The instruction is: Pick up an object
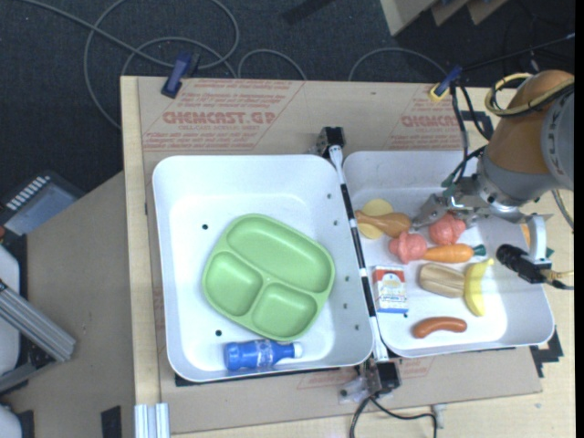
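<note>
Arm (529,135) reaches in from right, wrist over right bin (525,331). Jaws (442,210) low at bin's upper middle, beside red tomato-like toy (446,230); cannot tell jaw opening, nothing visibly held. Toy food clustered below: chicken drumstick (379,220), pink piece (407,245), carrot (449,254), bread roll (441,281), banana (475,286), sausage (438,327), small red-white carton (391,291) at left wall. Left bin (182,208): green divided plate (266,276), blue bottle (262,355) lying at front edge. Both bins on desk (274,112).
</note>
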`<state>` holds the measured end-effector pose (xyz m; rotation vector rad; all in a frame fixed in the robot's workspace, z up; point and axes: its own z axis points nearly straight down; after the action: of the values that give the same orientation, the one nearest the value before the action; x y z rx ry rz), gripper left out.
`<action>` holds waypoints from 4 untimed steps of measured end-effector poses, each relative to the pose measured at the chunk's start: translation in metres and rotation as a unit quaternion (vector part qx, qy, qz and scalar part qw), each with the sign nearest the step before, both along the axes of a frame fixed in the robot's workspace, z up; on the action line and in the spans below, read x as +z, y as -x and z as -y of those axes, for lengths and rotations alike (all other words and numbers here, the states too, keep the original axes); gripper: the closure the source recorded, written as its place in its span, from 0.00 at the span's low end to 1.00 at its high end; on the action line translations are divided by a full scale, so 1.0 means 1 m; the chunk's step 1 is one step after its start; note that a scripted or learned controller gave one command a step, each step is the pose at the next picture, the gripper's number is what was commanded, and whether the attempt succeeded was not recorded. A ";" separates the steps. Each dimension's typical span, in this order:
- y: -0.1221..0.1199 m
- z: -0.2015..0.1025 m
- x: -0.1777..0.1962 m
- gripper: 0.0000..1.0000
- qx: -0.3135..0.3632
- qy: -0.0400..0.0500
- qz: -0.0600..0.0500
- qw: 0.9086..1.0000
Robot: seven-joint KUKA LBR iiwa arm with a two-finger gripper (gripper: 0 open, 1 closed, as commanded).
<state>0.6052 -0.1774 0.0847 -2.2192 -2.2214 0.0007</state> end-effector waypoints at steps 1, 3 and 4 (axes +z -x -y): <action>-0.002 0.000 0.012 1.00 0.000 0.001 0.003 1.000; -0.017 -0.090 0.100 0.00 0.000 0.000 0.001 1.000; 0.036 -0.042 0.025 0.00 -0.001 0.001 0.001 1.000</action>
<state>0.5687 -0.1351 0.1096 -2.2231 -2.2202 0.0012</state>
